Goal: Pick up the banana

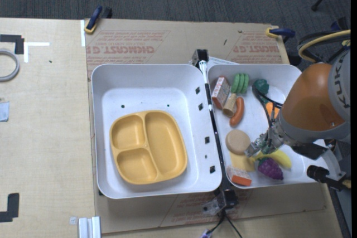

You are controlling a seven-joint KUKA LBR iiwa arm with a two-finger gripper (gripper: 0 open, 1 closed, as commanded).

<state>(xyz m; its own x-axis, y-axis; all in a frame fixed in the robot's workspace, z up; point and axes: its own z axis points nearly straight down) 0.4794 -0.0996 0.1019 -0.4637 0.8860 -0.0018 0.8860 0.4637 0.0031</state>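
The arm is reaching in from the right and the hand is hanging low in the right bin, right at the inner end of the banana. Whether it is clenched or released, I cannot tell. The banana is lying beside the purple grapes, near the tan disc. The yellow divided plate is sitting in the left bin.

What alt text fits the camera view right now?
The claw is down in the right bin at the banana, beside purple grapes and a tan cookie. A yellow divided plate sits in the left bin.
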